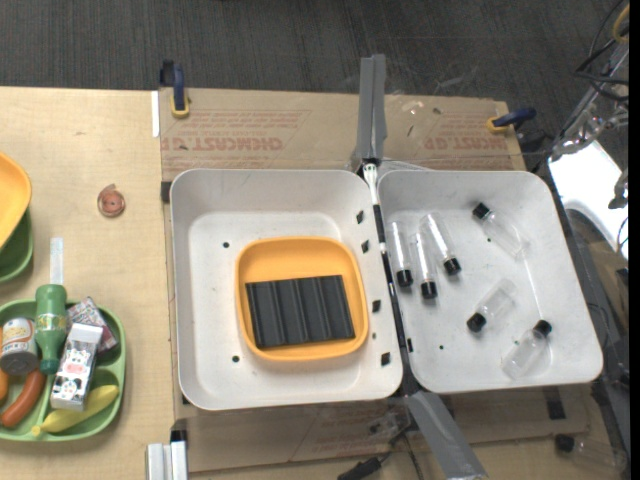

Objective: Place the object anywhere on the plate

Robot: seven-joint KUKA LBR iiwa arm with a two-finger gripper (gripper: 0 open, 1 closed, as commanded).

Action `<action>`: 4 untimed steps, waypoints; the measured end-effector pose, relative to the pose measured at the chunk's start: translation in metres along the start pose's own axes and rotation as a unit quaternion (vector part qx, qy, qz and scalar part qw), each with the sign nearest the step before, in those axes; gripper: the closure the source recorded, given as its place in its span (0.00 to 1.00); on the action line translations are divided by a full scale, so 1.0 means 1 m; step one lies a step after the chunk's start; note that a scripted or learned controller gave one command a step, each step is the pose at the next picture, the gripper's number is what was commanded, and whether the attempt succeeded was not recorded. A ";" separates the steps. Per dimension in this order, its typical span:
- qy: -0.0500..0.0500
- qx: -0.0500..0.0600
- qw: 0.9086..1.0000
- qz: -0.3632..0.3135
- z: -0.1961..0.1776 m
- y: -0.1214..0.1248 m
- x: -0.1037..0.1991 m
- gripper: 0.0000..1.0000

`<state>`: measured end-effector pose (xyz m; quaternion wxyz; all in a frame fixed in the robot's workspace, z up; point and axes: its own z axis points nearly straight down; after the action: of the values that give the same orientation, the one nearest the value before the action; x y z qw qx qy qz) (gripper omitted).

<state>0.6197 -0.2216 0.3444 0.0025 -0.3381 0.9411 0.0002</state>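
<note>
Since the arm reaches in from the right, the right bin (565,268) is its near side, and that is where the task's things lie: six vials (438,240) scattered on the white floor. The plate (300,249) sits in the left bin (200,203), so any carry runs leftward across the ridge where the bins meet.

Three vials lie close together just beside that ridge, nearest the plate. Their long axes run roughly up-down in the view, black caps toward the bottom edge. The other three lie farther right, well apart, each at its own slant.

Vials: clear, slim cylinders with small black caps. They look smooth and likely to roll, so a grip across the long axis seems the safer guess. Clear bodies read faintly against the white; the caps are the surest marks.

Plate: orange, rounded square, raised rim, looks like plastic. A dark ribbed insert (298,310) fills its middle, grooves running up-down.

Tool state: cannot tell whether released or clenched.
</note>
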 end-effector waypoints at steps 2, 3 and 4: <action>-0.001 0.000 0.956 -0.294 0.023 -0.025 -0.031 0.00; -0.001 -0.001 0.904 -0.427 0.032 -0.025 -0.031 0.00; -0.001 -0.002 0.827 -0.562 0.072 -0.021 -0.034 0.00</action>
<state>0.6597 -0.2157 0.2731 0.0026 -0.8089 0.5879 0.0011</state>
